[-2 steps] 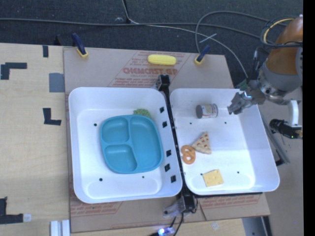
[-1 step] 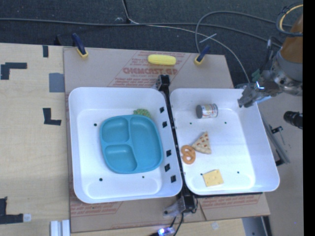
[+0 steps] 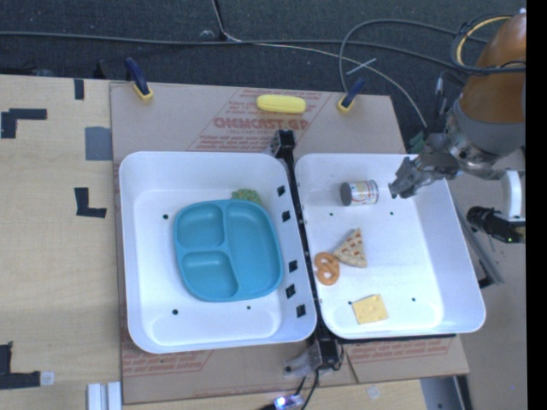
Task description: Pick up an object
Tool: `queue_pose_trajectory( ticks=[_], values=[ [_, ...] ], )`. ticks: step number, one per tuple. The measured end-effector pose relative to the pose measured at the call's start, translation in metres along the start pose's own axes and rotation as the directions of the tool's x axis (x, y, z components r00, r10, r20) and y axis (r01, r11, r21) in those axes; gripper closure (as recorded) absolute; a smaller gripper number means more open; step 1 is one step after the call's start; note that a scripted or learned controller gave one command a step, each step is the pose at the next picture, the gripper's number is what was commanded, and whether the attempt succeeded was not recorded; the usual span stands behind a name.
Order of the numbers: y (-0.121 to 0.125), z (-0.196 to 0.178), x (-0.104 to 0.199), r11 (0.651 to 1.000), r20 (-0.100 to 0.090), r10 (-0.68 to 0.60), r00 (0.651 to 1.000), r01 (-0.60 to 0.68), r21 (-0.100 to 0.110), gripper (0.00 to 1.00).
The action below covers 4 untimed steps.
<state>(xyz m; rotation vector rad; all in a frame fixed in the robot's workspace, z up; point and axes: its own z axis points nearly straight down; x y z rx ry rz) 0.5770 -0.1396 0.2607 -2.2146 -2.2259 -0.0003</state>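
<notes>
Can (image 3: 360, 193), a small metal cylinder on its side, lies at the upper middle of the right bin (image 3: 444, 263). Pincer (image 3: 403, 186) hovers just right of it; its grip state is unclear.

Arm (image 3: 491, 75) was cut off by the right edge above the orange band. Left of the gripper (image 3: 402, 186), a green item (image 3: 246, 196) sat mostly hidden behind the blue plate (image 3: 228, 250); identity unreadable. Can (image 3: 360, 193) label too small to read.
</notes>
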Motion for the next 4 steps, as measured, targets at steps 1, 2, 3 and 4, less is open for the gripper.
queue_pose_trajectory(
  ticks=[1,2,3,4],
  values=[
    [-0.004,0.010,0.057,1.000,0.001,0.000,1.000,0.000,0.002,1.00],
    [-0.025,0.022,0.105,1.000,0.000,0.000,1.000,0.000,0.003,1.00],
    [-0.029,0.019,0.155,1.000,0.000,-0.002,1.000,0.002,0.001,1.00],
    [-0.051,0.029,0.212,1.000,0.000,-0.002,1.000,0.002,0.003,1.00]
  ],
)
